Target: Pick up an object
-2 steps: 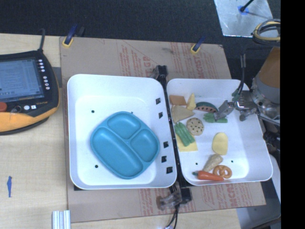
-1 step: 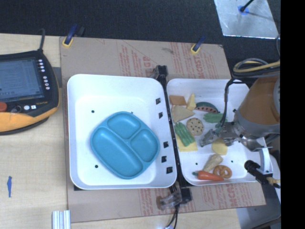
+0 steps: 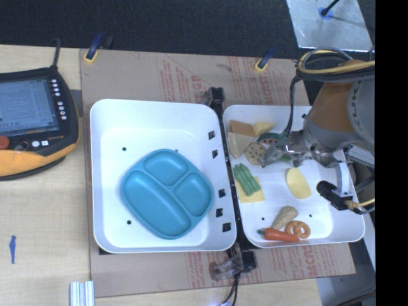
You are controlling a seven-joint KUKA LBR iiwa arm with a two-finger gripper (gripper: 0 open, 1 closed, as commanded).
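Camera view: arm (image 3: 338,107) reaches left, pincer (image 3: 275,150) low over right bin (image 3: 344,234).

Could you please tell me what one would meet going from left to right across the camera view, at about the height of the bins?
Teach pendant → left bin → blue divided plate → green toy vegetable → pale yellow oval piece → arm's orange band.

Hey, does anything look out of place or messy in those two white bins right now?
Nothing looks spilled or damaged. The blue divided tray lies flat but turned at an angle in the left bin. The toy food sits loosely scattered in the right bin, with the carrot against the pretzel. The tool is low over the pieces at the bin's upper part.
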